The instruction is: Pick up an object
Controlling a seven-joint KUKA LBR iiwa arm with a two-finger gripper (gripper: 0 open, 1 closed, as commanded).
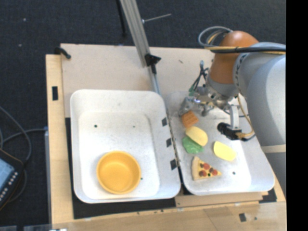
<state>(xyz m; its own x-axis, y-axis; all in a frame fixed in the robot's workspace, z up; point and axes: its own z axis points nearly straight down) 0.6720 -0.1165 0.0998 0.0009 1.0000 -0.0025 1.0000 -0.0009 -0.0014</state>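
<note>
Two white bins sit side by side on the tabletop (106,66). In the left bin (96,105), a yellow bowl (118,172) rests upright at about 6 o'clock of the floor, well apart from everything else.

The right bin (257,170) holds five small things. An orange piece (189,119) lies at 12 o'clock of the group, near the bin's far left corner. Just below it, at 6 o'clock from it, a pale yellow piece (197,135) overlaps a green piece (192,146), the green one partly under it. At 3 o'clock from the green piece, apart from it, lies a second yellow piece (224,151). A pizza slice (204,169) lies flat at 6 o'clock of the group, close to the near rim.

The arm (262,85) reaches in from 3 o'clock, its orange band (231,57) above the wrist. The end effector (196,105) hangs over the far left corner of the right bin, just at 12 o'clock of the orange piece and very close to it; whether it touches cannot be told. Whether its grip is released or clenched cannot be told either, and nothing is visibly held.

A metal rail (137,30) slants across the tabletop from 12 o'clock toward the gap between the bins.
</note>
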